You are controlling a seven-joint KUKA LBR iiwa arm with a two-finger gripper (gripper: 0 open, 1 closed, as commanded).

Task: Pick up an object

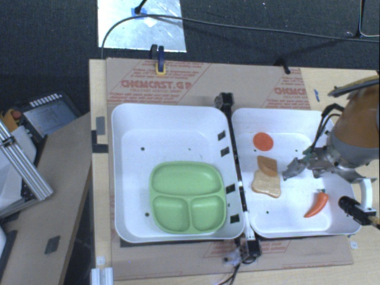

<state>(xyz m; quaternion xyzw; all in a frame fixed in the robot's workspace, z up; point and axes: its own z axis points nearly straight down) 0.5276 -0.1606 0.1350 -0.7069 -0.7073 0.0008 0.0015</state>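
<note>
The right bin (279, 230) holds several small food pieces. An orange round disc (263, 141) lies toward the back. Below it a brown slice (268, 165) leans on a pale tan bread piece (266, 184). A red-orange pepper (316, 205) lies near the front right. My gripper (292, 170) reaches in from the right and hovers low just to the right of the brown slice, with a small gap between them. Nothing is seen held in it.
The left bin (130, 123) carries a green divided plate (187, 196) at its front. A black divider clip strip (231, 159) runs between the bins. The grey and orange arm (356, 135) covers the right bin's right side. Cables cross the dark floor behind.
</note>
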